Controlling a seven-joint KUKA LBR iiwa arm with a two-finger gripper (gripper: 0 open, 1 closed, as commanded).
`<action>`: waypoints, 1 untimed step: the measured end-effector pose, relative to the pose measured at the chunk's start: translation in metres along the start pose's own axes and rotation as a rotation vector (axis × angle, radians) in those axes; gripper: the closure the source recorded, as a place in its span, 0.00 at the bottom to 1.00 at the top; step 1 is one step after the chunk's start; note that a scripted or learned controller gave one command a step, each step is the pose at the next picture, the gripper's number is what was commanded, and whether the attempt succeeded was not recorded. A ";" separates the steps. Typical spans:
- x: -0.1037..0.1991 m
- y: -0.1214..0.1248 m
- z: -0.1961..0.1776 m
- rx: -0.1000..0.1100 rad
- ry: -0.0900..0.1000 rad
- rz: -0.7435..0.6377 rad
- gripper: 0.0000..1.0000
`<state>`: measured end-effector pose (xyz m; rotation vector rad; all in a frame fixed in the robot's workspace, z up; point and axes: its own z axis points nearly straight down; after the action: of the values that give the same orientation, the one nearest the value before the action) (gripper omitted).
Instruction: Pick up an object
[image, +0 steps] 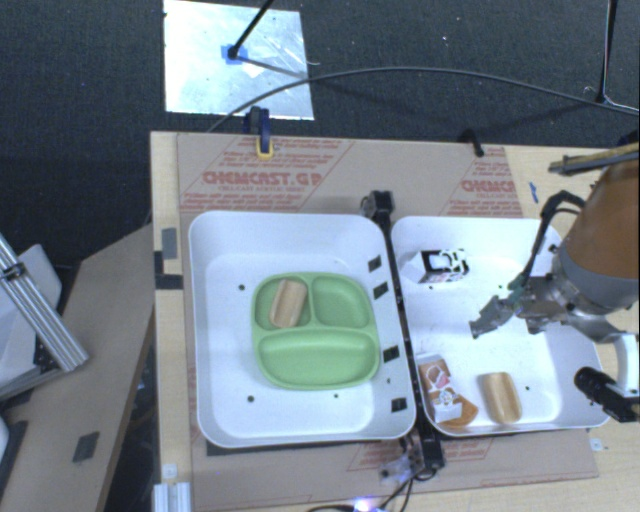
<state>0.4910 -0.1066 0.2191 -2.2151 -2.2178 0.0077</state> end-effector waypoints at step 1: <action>0.000 0.002 -0.004 -0.010 -0.002 -0.002 0.00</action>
<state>0.4933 -0.1066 0.2235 -2.2186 -2.2261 -0.0016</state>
